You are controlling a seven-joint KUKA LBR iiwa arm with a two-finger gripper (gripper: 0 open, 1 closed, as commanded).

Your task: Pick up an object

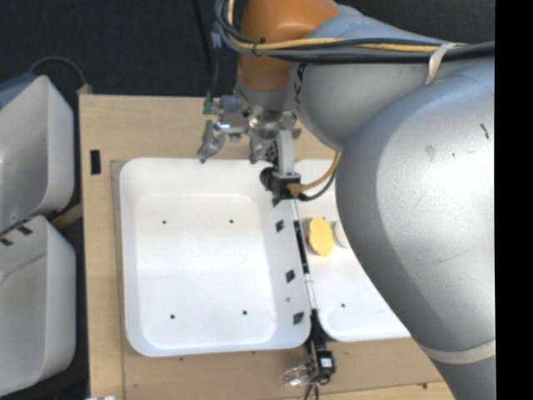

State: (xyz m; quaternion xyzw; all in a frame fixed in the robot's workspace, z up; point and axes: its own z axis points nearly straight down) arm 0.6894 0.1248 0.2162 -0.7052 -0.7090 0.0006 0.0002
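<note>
A small yellow object [320, 235] lies in the right bin [358, 319], close to that bin's left wall. My gripper [232, 147] hangs over the far rim of the left bin [133, 223], to the upper left of the yellow object and well apart from it. Its two fingers are spread open and nothing sits between them. The large grey arm covers most of the right bin.
A thin rail with black clips [297, 257] runs between the two bins. A black connector and cable [283, 182] hang just below the wrist. White housings [29, 157] stand off the bench's left edge. A small metal clip [306, 375] sits at the front edge.
</note>
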